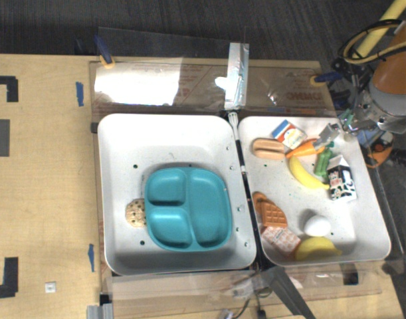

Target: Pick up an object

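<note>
The right bin [369,224] holds several toy foods. At its back lie a hot dog [269,148], a small carton [290,135], an orange carrot [305,149], a banana [306,173], a green piece [323,162] and a black-and-white spotted item [341,182]. Toward the front are a waffle [270,211], a white ball [317,226], a lemon [316,246] and a wrapped snack [280,238]. My gripper [334,133] hangs over the bin's back right corner, just above the carrot's end and the green piece. Nothing visibly sits in it.
The left bin [116,138] carries a teal divided plate [187,207] with a cookie [135,212] beside its left edge. A clear shield and metal post [237,72] stand behind the bins. Cables [365,42] crowd the far right.
</note>
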Robot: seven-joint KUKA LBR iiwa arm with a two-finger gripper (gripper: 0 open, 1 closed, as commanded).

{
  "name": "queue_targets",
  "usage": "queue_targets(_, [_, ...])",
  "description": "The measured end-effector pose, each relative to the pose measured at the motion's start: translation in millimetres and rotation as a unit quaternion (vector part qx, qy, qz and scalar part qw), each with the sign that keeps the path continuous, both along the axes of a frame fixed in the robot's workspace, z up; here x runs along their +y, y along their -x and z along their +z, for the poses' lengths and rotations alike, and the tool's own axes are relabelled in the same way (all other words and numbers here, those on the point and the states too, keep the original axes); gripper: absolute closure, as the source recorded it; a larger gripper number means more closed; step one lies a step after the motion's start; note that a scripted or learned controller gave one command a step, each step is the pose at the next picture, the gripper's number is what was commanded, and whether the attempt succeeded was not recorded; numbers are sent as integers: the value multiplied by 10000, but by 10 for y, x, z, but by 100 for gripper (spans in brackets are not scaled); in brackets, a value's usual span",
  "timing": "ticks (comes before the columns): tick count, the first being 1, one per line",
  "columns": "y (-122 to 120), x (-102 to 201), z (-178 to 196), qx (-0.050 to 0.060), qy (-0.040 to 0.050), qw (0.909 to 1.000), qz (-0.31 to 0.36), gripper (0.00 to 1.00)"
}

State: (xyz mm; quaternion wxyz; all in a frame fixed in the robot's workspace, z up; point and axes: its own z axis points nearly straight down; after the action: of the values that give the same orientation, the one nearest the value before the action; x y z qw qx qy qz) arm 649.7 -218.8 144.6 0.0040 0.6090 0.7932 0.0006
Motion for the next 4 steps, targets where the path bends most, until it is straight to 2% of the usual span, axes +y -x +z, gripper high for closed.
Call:
queue_targets(1, [1,15,-15,11,-8,10000,8,0])
queue_targets(2, [379,755,190,20,-20,9958,920,0])
queue_targets(3, [365,892,-575,13,6,9286,3710,0])
queue_targets(4, [258,510,-532,10,3,9684,2494,0])
